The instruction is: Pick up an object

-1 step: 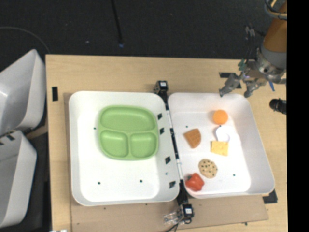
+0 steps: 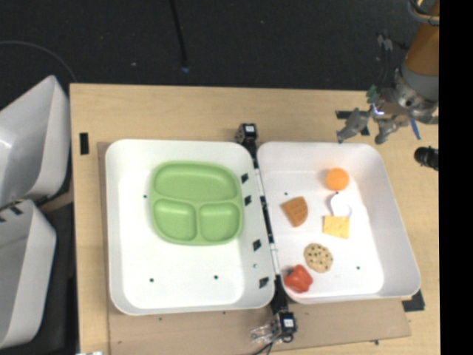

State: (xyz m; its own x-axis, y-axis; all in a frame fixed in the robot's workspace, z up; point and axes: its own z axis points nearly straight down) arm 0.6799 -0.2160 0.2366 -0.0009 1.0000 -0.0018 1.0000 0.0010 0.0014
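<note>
The right bin (image 2: 369, 272) holds an orange ball (image 2: 337, 178), a brown bread piece (image 2: 295, 211), a yellow cheese wedge (image 2: 336, 226), a chocolate-chip cookie (image 2: 318, 257) and a red piece (image 2: 298, 278) at its near left corner. My gripper (image 2: 367, 129) hangs at the end of the arm above the bench just beyond the right bin's far edge. It is open, its two fingers spread apart with nothing between them. It is well apart from all the objects.
The left bin (image 2: 126, 272) bears a green divided plate (image 2: 197, 202). Black clips run down the seam between the bins (image 2: 260, 220). White rounded shapes (image 2: 29, 146) stand off the bench at the left.
</note>
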